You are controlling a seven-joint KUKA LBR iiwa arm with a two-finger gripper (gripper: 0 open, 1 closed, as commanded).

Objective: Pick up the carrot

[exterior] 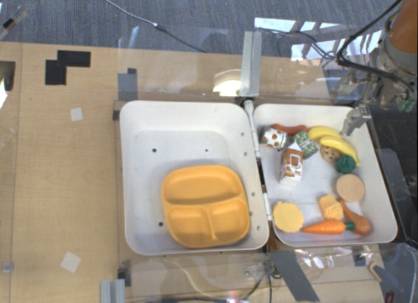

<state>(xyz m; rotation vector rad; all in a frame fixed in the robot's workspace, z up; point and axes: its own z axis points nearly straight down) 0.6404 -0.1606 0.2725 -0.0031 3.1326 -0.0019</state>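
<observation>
The small orange carrot with a green stub end (324, 228) lies flat along the near wall of the right-hand shallow white bin (385, 197), between a round yellow disc (288, 217) and a brown drumstick-shaped toy (356, 219), so any reach has to thread between close neighbours. The grey jaws (356, 120) hang over that bin's far right corner, beside the yellow banana (332, 140), well apart from the carrot. Whether they stand open or closed I cannot tell; they are small and partly lost against cables. The arm itself is cut off at the right edge. The left bin (140, 164) holds a yellow-orange divided plate (205, 205).
</observation>
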